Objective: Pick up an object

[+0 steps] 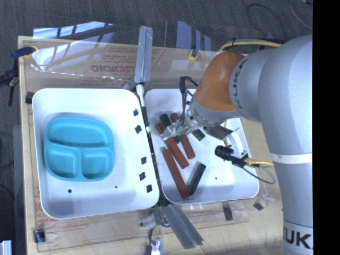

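Looking down on the bench, we see the grey arm (276,89) reach in from the right over the right bin (241,182), its gripper (179,127) low among a scatter of sticks. Whether the tool is apart or together, we cannot tell. Brown sticks (175,150) lie at the gripper's tip and run toward the bin's near edge; a dark stick (196,178) lies just beside them. In the left bin (79,203) sits a blue divided tray (78,148).
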`<action>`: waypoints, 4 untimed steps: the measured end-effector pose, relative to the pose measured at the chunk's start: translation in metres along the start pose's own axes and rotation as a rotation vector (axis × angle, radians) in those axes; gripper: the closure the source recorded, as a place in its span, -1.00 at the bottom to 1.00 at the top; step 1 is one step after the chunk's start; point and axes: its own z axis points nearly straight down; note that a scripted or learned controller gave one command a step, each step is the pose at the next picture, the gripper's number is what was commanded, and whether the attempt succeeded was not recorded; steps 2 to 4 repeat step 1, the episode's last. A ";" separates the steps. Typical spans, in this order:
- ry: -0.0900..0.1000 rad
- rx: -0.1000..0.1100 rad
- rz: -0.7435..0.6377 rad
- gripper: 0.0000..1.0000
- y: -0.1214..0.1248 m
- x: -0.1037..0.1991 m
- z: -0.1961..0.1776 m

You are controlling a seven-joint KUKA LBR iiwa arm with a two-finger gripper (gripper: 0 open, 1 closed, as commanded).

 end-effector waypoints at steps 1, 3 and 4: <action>0.014 0.008 -0.082 1.00 0.045 0.045 -0.110; 0.014 0.008 -0.082 1.00 0.045 0.045 -0.110; 0.014 0.008 -0.082 1.00 0.045 0.045 -0.110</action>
